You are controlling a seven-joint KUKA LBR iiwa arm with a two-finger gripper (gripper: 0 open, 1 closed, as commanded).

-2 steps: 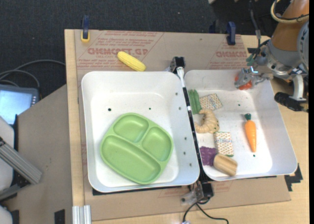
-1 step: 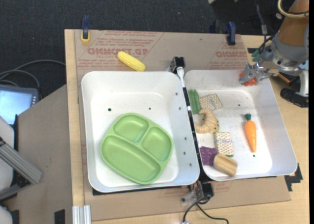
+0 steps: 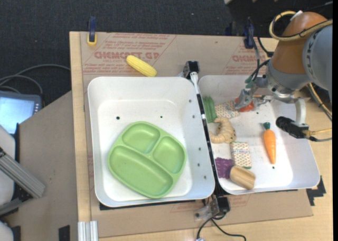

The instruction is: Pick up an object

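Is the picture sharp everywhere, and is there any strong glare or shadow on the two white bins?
Camera view: the green divided plate and the carrot look reasonably sharp; the gripper is softer, its small parts hard to make out. Lighting is even and diffuse, so the left bin shows no harsh glare, only faint shadows beside the plate; the right bin is bright, slightly washed out.

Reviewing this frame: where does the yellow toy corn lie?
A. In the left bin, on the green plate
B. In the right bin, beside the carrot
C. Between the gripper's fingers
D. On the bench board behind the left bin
D: the corn lies on the board, beyond the left bin rim.
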